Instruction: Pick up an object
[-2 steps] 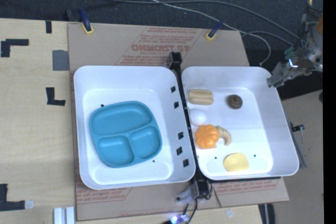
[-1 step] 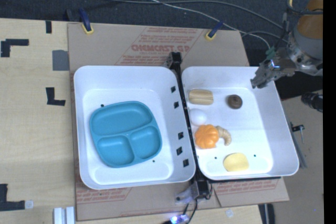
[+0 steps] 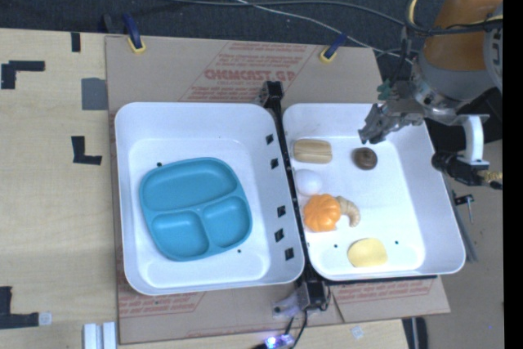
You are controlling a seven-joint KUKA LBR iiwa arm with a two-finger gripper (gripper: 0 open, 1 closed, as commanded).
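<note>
Wooden bench (image 3: pixel 49 200), two white bins. Right bin (image 3: pixel 409 200), near to far: yellow piece (image 3: pixel 368 252), orange pumpkin (image 3: pixel 321 212), bread roll (image 3: pixel 312 150), brown ball (image 3: pixel 365 158). Blue tray (image 3: pixel 194 207) at 9 o'clock. Gripper (image 3: pixel 374 131) at the ball's 12 o'clock, finger state indiscernible.

The arm (image 3: pixel 462 20) is cut off by the right edge, and the jaws' gap is too small to tell.

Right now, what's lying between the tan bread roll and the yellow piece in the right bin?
In the camera view, between the bread roll and the yellow piece lies the orange pumpkin.
</note>
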